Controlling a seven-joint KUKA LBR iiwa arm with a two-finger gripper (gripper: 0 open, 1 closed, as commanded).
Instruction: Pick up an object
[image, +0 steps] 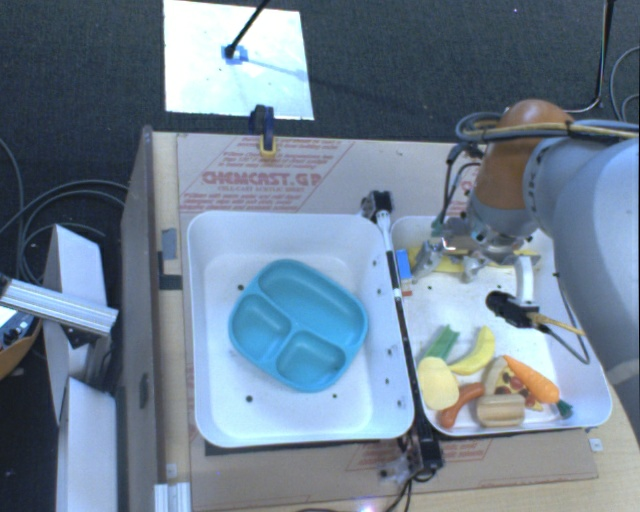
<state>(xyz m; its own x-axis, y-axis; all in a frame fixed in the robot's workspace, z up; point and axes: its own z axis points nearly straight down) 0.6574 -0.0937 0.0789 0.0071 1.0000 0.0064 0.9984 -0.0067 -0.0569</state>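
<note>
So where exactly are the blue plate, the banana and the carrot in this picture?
blue plate (297, 323), camera view, on the ridge where its three compartments meet.
banana (477, 353), camera view, on the middle of its curved yellow body.
carrot (533, 379), camera view, on the middle of its orange body.

Your arm (585, 215) is a thick, smooth, rounded body in pale grey, with a soft sheen along its upper edge. Above the wrist you see a rounded orange band (520, 150), glossy on its domed top. Thin dark cables (470, 128) loop beside that band and run down its left side toward the tool. Below the band sits a darker grey wrist ring, and under it your gripper (455, 250) is a cluster of silvery metal parts, too small to make out clearly.
</note>
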